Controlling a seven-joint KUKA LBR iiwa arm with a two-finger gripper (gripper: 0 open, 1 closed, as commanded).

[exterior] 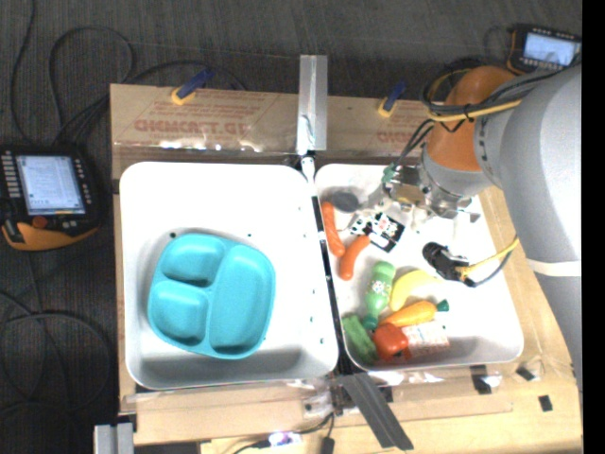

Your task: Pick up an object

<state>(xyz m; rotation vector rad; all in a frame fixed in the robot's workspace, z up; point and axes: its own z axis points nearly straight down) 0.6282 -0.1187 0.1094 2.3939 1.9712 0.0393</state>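
Observation:
The right bin [492,296] holds a heap of toy foods. A thin orange piece [328,225] lies along its left wall, with a short orange-red sausage shape [351,255] beside it. Toward the front lie a green piece [381,287], a yellow banana [417,284], an orange carrot [414,314], a red piece [389,341] and a dark green one [356,329]. My gripper [372,226] hangs over the bin's back left part, just right of the orange pieces. Its black-and-white fingers [387,232] stand open, with nothing between them.
A teal divided plate [213,293] lies in the left bin [151,192]. The grey arm with its orange band [463,140] comes in over the right bin's back right corner. A black cable end [444,258] hangs above the bin floor. A pendant [47,197] sits far left.

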